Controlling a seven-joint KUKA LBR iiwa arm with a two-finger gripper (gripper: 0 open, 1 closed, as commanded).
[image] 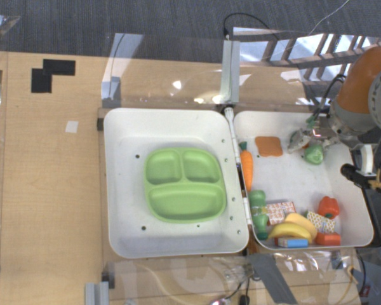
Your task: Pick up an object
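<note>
The end effector (308, 138) is in the right bin (292, 183), upper right part, w/ a small green object (314, 154) just below it; if its grip is apart or together I cannot tell. Brown flat piece (268, 146) lies near, to its left. Green divided plate (184, 184) sits in the left bin (124, 189).

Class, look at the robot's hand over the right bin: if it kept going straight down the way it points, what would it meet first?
Most likely the small green object just beneath the hand, though depth is hard to judge from this slanted view.
</note>
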